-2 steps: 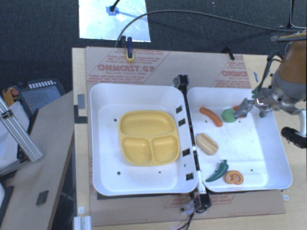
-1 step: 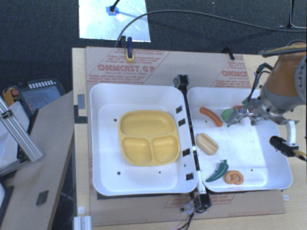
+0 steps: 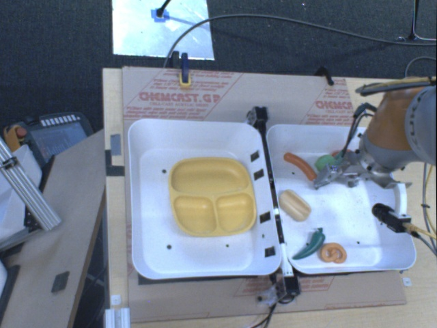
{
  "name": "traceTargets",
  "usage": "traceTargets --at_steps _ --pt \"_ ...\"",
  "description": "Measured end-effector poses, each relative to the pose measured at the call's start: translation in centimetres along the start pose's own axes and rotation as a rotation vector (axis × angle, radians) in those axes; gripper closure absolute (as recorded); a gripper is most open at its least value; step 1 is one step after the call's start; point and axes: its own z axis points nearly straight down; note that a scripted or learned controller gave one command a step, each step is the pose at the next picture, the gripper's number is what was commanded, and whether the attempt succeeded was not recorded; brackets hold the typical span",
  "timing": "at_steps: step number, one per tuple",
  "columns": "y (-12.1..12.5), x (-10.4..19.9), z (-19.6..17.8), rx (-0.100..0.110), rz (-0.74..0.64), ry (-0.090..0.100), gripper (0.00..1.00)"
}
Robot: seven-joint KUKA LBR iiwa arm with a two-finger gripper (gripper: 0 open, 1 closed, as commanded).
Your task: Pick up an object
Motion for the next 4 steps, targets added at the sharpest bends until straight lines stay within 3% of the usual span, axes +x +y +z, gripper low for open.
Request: traceTargets --at_steps 1,2,4 --pt "0.2 -0.1 -1.4 -0.006 0.0 -0.002 1.0" --pt "0.2 -0.7 -7.7 -0.009 0.002 -0.003 1.0" --pt "0.5 0.0 -16.8 -0.009 -0.005 -0.002 1.0"
